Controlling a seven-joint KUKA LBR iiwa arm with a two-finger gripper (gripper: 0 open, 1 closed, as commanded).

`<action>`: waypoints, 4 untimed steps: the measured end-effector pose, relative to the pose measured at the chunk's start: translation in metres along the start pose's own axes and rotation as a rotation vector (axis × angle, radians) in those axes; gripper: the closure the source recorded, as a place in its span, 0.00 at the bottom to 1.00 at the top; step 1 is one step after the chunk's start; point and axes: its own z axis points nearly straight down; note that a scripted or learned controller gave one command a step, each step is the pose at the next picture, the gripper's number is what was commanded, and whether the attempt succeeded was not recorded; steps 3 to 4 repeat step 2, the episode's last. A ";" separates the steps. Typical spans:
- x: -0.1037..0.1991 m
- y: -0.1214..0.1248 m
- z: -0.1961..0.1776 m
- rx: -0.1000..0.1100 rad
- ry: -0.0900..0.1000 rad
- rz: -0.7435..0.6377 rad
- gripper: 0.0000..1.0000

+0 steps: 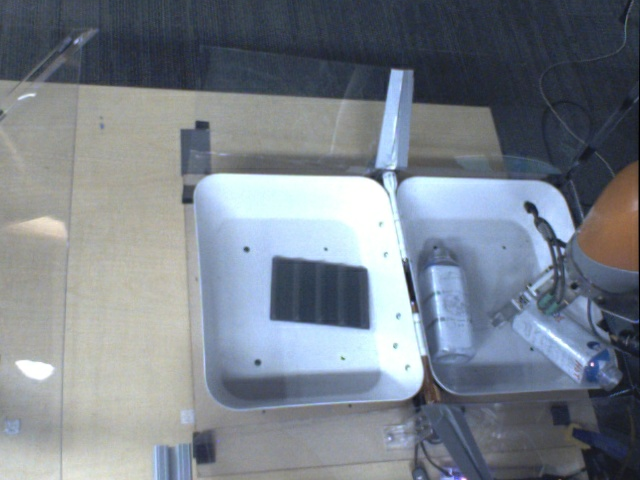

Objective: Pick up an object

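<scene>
two shallow white bins sit side by side on a pale wooden counter (100, 298), seen from above at a slant. the left bin (230, 218) holds a dark ribbed rectangular pad (320, 292) lying flat near its middle. in the right bin (480, 203), a silver canister (446, 302) lies on its side close to the left wall, its cap end pointing up the frame; any label on it is too blurred to read. near the right wall lies a clear plastic bottle (556, 344) with a blue cap, tilted down to the right. the gripper (535, 300) hangs just above the bottle's upper end, under the arm's orange band (612, 223); whether its fingers are spread or pressed together cannot be told.
</scene>
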 end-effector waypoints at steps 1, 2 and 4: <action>0.008 0.045 -0.057 0.006 0.005 0.075 0.00; -0.003 0.019 -0.009 0.007 0.008 0.022 0.00; -0.003 0.019 -0.009 0.007 0.008 0.022 0.00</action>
